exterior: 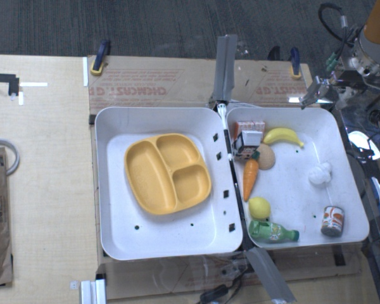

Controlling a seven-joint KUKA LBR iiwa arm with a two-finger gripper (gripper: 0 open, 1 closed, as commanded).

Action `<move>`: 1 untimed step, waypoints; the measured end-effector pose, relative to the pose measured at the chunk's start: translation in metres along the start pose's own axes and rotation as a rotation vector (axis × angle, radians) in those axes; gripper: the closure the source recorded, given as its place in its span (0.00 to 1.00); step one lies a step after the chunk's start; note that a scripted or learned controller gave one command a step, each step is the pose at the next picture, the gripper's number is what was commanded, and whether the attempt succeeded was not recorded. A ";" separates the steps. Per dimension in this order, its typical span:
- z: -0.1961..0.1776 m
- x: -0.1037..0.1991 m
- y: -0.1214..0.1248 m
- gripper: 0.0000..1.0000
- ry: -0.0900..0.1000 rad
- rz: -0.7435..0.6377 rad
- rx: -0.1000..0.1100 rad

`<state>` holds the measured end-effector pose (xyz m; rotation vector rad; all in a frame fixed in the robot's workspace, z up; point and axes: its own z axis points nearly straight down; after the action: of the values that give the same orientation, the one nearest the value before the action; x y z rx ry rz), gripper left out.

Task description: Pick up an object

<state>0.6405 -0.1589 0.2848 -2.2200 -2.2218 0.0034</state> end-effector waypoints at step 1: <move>-0.062 -0.023 0.019 0.00 -0.001 0.041 -0.002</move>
<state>0.6593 -0.1821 0.3465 -2.2668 -2.1768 0.0026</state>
